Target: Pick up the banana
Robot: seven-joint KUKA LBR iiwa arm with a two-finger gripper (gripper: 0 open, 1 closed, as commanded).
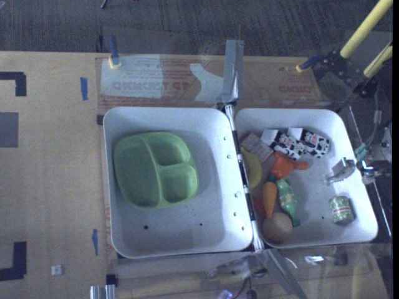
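We see the banana (251, 167) lying against the right bin's (360, 228) left wall, beside the carrot (269, 196). The hand (345, 169) hangs near that bin's right edge, above the small can (341, 209); we cannot tell how it is set. The green plate (156, 169) sits in the left bin (124, 232).

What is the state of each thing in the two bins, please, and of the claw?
banana: lying against the right bin's left wall, partly covered by other toys, not grasped.
green divided plate: flat in the left bin, nothing on it.
carrot: lying beside the banana.
small can: lying alone near the right wall.
claw: above the right bin's right side, holding nothing; open or shut unclear.
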